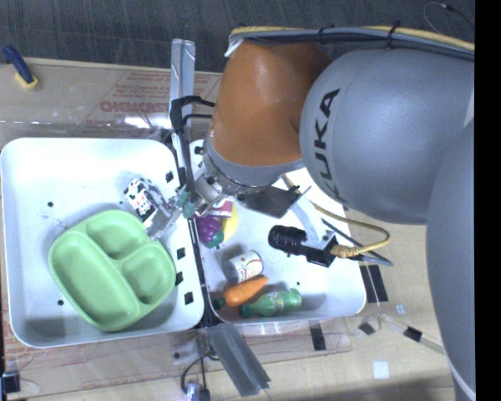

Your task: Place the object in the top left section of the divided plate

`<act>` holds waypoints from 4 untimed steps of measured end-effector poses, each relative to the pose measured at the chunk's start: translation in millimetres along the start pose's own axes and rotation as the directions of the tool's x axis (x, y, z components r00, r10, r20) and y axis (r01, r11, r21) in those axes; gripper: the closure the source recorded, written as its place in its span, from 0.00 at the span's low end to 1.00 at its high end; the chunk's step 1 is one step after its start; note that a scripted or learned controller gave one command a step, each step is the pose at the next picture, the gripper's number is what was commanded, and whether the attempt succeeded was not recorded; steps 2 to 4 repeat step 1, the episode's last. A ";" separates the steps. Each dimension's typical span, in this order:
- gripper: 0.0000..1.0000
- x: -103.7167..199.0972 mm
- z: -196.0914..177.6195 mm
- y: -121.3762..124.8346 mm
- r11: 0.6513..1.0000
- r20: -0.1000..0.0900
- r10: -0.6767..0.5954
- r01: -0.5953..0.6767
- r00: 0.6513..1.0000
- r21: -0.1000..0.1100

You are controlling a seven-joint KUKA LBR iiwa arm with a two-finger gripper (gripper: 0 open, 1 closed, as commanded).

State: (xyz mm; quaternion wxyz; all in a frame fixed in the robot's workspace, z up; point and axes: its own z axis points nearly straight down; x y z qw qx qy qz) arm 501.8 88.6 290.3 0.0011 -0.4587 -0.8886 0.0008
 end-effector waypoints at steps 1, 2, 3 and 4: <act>0.00 24.2 78.1 -13.9 0.996 -0.001 -0.090 0.090 0.996 0.004; 0.00 24.2 78.1 -13.9 0.996 -0.001 -0.090 0.090 0.996 0.004; 0.00 24.2 78.1 -13.9 0.996 -0.001 -0.090 0.090 0.996 0.004; 0.00 24.2 78.1 -13.9 0.996 -0.001 -0.090 0.090 0.996 0.004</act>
